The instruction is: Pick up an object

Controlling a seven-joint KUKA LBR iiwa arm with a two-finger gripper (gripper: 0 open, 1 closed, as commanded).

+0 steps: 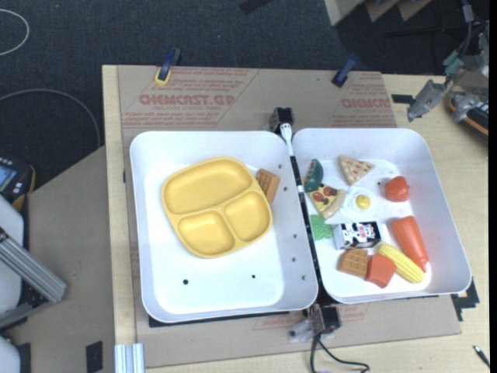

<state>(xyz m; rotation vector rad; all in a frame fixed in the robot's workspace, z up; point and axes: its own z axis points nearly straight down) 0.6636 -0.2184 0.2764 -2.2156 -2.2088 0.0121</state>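
Note:
The right bin (435, 158) holds several toy foods: a pizza slice (355, 168), a red tomato (397, 188), a fried egg (362, 203), an orange carrot (411, 238), a corn cob (401, 262), a waffle (353, 263) and a black-and-white carton (357, 233). In the left bin (147, 208) a yellow divided plate (216, 207) lies with a brown waffle piece (268, 183) at its right rim. My gripper (433, 93) hangs at the upper right, beyond the right bin's far corner and apart from every object. Nothing shows in it.
Between the bins runs a divider rail with a black clip (283, 120) at its far end. Blue clamps (165, 66) hold the brown board at the back. A red block (380, 270) and a green piece (320, 227) crowd the right bin's near side.

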